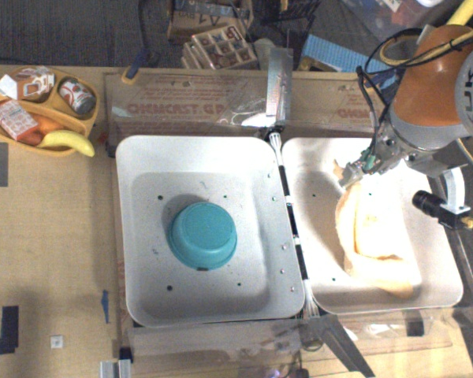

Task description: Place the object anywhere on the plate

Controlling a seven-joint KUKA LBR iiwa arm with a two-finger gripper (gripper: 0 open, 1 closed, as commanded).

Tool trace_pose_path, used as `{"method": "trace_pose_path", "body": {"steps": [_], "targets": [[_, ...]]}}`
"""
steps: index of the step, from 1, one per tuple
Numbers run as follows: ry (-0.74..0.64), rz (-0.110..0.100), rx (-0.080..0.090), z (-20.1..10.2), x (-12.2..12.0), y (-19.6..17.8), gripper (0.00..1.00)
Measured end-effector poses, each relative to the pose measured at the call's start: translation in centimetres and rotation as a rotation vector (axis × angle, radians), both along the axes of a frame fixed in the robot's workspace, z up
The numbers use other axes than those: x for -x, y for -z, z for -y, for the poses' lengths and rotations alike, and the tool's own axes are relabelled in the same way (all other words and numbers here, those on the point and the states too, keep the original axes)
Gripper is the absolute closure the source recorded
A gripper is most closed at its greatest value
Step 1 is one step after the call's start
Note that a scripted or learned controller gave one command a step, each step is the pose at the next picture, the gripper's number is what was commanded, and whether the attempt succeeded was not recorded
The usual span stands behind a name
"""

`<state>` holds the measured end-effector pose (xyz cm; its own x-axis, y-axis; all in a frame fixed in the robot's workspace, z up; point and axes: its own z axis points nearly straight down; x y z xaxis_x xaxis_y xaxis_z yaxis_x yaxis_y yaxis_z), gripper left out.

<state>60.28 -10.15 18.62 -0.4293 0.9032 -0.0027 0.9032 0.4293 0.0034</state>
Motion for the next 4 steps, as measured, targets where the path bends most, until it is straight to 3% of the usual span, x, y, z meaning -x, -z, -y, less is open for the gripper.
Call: {"method": "trace_pose_path", "body": {"steps": [1, 3, 4], "targets": [[0.003, -0.001, 0.001, 0.3, -0.1, -3.8, 1.0], [-0.791, -0.004, -0.001, -9.1, 4.1, -4.9, 1.0], [-1.118, -0.003, 0.0, -12.7, 5.5, -4.4, 1.0]]}}
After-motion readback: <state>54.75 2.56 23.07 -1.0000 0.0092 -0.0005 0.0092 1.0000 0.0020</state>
